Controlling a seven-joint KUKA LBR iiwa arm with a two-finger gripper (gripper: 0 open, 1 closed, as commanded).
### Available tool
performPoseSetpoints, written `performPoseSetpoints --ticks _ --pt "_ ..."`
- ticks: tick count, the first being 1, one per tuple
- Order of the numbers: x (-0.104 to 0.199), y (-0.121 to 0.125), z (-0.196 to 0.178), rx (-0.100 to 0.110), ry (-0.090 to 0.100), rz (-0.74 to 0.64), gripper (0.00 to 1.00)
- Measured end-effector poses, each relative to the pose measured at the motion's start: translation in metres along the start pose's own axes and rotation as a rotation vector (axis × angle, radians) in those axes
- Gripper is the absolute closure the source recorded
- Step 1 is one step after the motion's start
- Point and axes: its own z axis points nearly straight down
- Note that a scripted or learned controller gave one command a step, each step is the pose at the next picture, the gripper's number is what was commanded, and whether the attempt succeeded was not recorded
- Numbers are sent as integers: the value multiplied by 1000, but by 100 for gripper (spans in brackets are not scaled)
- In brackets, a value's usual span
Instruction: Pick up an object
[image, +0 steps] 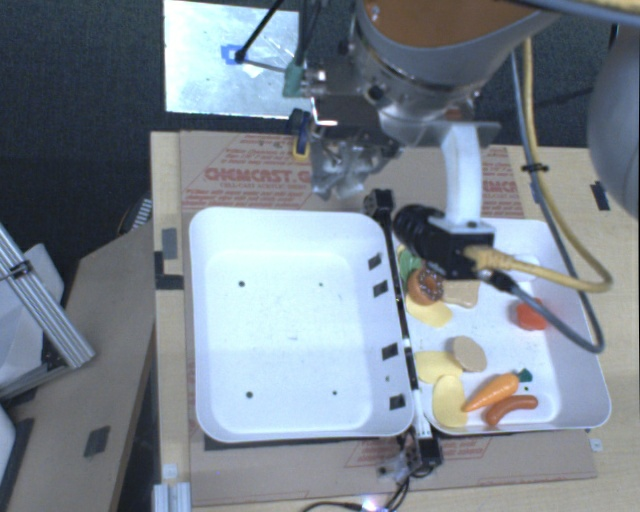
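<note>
My gripper (343, 172) hangs blurred over the cardboard just behind the back rim of the left bin (290, 310), above the bench. The right bin (575, 370) holds several toy foods. A green piece (407, 262), a brown doughnut (426, 285) and a tan cracker (463, 294) lie near its back left. A red tomato (530, 317) sits at the right. A round tan biscuit (466, 352), an orange carrot (492, 389) and an orange sausage (510, 408) lie towards the front. All these objects lie to the right of and nearer than the gripper.
Yellow slices (432, 314) (448, 398) lie along the right bin's left side. A black divider with clips (396, 320) runs between the two bins. A yellow cable (545, 275) crosses above the right bin. An aluminium frame (40, 310) stands at the far left.
</note>
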Motion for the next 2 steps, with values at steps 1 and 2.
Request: performPoseSetpoints --ticks 1,2 --pt "0 0 -11 -1 1 -5 100" --pt "0 1 -22 -3 2 -10 100"
